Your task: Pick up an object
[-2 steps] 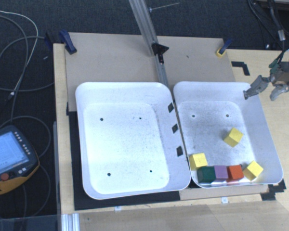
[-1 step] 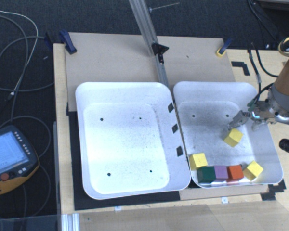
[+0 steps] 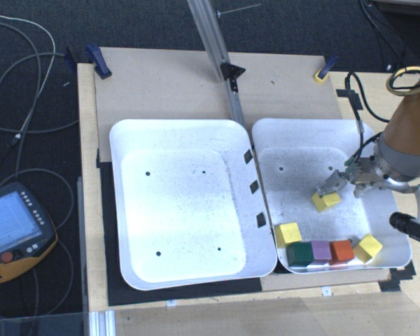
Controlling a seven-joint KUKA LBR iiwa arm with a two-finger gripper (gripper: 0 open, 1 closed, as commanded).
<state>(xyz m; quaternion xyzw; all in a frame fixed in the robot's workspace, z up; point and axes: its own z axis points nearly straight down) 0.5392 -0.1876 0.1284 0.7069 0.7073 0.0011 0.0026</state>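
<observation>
Down in the right bin [image 3: 294,135], the pincer [image 3: 334,187] hangs right over a small yellow block [image 3: 327,201], its tip touching the block's top edge, though I cannot tell how wide it stands or whether it grips. Nearer the camera, below the pincer, sit a yellow cube [image 3: 288,234], then green [image 3: 300,253], purple [image 3: 322,250], orange [image 3: 342,251] and yellow [image 3: 369,248] blocks along the front wall.

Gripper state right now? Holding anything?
Gripper: low in the right bin, right at the yellow block. Cannot tell if it is open, closed or gripping.
</observation>
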